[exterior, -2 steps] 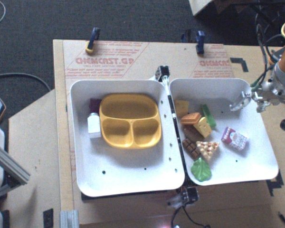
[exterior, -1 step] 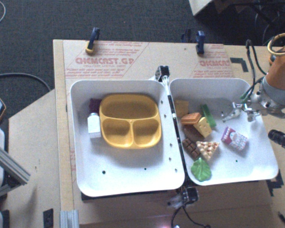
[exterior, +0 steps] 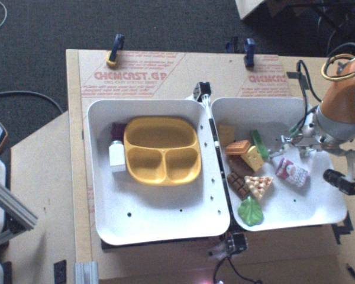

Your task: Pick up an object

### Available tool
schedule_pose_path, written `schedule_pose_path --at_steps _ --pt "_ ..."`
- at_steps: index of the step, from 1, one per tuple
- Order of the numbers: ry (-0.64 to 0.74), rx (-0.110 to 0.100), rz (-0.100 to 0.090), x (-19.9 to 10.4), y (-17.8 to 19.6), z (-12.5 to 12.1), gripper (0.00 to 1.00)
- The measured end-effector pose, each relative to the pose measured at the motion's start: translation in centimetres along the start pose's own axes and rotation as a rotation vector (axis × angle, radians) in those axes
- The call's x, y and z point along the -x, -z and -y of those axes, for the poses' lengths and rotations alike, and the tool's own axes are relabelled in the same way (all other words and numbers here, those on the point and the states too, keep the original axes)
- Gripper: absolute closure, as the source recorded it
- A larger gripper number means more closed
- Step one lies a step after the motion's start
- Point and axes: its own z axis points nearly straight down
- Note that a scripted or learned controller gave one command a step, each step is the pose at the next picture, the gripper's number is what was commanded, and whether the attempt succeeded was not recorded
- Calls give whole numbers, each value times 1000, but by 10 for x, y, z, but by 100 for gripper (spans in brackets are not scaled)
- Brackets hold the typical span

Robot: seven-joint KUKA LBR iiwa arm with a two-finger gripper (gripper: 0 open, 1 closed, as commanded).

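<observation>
My gripper [exterior: 294,143] hangs over the right side of the right bin [exterior: 319,215], under the grey wrist and orange band. It sits just above a pink and white packet [exterior: 291,172], with a gap between them. To its left lie a green piece [exterior: 260,142], a yellow cheese wedge [exterior: 254,157] and an orange-brown block [exterior: 238,147]. Lower in the same bin are a chocolate bar [exterior: 237,182], a pizza slice [exterior: 258,185] and a green leaf [exterior: 251,212]. I see nothing held in the gripper.
The left bin [exterior: 142,218] holds a yellow divided plate [exterior: 163,149], a white bottle [exterior: 117,156] and a purple item [exterior: 118,129]. A tan block [exterior: 225,134] lies by the wall between the bins. Clamps [exterior: 115,51] grip the board's far edge.
</observation>
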Motion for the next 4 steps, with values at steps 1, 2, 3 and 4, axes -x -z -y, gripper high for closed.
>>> schedule_pose_path --at_steps 1,2,3,4 --pt "0 6 4 1 13 -1 100" --pt "0 12 9 2 57 -4 100" --pt "0 15 10 4 122 -8 100" --pt "0 12 8 4 145 -9 100"
